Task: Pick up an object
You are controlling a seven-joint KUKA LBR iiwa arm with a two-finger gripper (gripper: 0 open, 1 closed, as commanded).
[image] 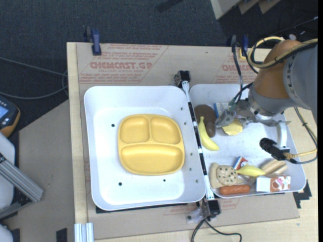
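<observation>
Nearest the camera, along the front edge of the right shallow white bin point(299, 183), a round speckled cookie point(225, 175), a red-orange sausage point(234, 189), a small yellow banana-shaped piece point(251, 171), a tan bun-like piece point(275, 166) and a white-and-red packet point(273, 184) are seen lying close together; none has been lifted. In the left shallow white bin point(96, 150) a yellow plastic divided tray point(150, 144) is seen lying flat. Further back, a larger yellow toy banana point(206, 136) is seen against the dividing wall, touching a brown rounded lump point(205, 116). The gripper point(233, 119) is seen low over a pale yellow wedge-shaped piece point(233, 129), which rests on the bin floor; whether the gripper is open or closed cannot be told, and no grasp is shown. The pick is therefore judged not yet made; closing and lifting are left. The banana and the brown lump, just beside, may be nudged. The tabletop point(146, 64) behind is covered with printed cardboard.
</observation>
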